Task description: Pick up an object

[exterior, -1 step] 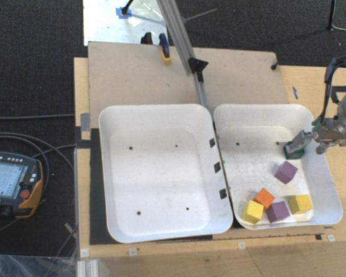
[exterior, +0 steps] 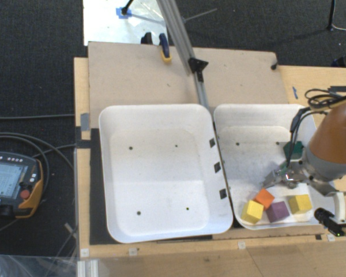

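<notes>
Several small blocks lie in the front corner of the right bin point(exterior: 248, 126): an orange block point(exterior: 264, 197), a yellow block point(exterior: 254, 211), a purple block point(exterior: 277, 210) and a second yellow block point(exterior: 300, 203). My gripper point(exterior: 282, 179) hangs just above and behind the orange block, under the orange wrist band. It is open, with nothing between its fingers. A green object point(exterior: 294, 150) peeks out behind the wrist, partly hidden by the arm.
The left bin point(exterior: 112, 154) sits beside the right one, with black clips along their shared wall. A slanted metal pole point(exterior: 179, 33) crosses the back of the bench. A teach pendant point(exterior: 8, 183) lies on the floor at the left.
</notes>
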Robot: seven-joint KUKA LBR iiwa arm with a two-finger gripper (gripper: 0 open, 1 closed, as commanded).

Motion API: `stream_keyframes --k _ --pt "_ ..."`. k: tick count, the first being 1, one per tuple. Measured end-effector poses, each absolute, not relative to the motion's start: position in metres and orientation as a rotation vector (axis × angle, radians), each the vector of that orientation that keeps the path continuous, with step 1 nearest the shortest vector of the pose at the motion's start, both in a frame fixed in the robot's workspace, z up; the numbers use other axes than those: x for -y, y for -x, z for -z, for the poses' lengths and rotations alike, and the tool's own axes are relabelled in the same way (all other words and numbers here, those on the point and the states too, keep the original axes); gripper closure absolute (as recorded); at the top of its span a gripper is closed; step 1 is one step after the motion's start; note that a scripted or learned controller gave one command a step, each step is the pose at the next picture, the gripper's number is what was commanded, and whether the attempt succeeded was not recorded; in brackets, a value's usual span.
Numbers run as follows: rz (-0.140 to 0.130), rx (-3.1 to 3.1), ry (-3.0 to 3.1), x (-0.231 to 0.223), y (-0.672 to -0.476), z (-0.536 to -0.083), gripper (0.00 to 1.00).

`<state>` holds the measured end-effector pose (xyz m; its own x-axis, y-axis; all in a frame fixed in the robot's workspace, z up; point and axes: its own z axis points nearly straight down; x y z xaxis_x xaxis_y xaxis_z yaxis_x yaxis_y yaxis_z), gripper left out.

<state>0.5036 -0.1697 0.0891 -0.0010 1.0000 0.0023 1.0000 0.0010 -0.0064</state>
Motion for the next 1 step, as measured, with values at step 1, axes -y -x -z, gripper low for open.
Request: stream_keyframes --k 1 --pt "0.003 2.23 2.217 0.1676 -0.527 -0.0907 0.0"
